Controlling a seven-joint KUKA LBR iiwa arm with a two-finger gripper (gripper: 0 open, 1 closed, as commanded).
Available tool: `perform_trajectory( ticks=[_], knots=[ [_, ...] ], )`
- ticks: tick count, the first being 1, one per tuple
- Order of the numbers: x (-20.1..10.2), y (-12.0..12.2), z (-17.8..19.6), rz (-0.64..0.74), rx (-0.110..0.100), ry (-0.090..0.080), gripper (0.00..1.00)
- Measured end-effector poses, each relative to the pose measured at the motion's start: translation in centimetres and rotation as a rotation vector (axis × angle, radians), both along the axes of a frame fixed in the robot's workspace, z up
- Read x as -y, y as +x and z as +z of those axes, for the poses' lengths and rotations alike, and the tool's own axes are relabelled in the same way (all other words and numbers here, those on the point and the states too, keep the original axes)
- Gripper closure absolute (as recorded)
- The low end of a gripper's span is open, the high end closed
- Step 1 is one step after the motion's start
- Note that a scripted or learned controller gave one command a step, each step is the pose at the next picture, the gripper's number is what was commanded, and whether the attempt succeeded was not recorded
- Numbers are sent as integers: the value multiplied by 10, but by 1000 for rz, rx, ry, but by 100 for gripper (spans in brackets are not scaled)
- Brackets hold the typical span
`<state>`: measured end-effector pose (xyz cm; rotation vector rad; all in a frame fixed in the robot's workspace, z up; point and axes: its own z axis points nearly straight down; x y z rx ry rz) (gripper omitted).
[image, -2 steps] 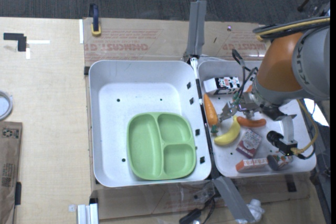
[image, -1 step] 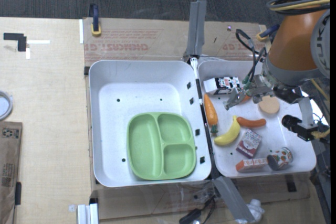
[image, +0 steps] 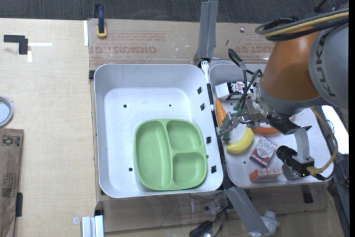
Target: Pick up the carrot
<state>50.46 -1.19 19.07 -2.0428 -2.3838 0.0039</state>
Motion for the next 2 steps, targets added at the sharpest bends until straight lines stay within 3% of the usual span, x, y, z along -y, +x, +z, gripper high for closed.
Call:
perform_trajectory(
  ticks=[1,2],
  knots=[
    [112,-11,-18,-147,0,0,0],
    [82,35,-99,-147,3,-1,0]
  ],
)
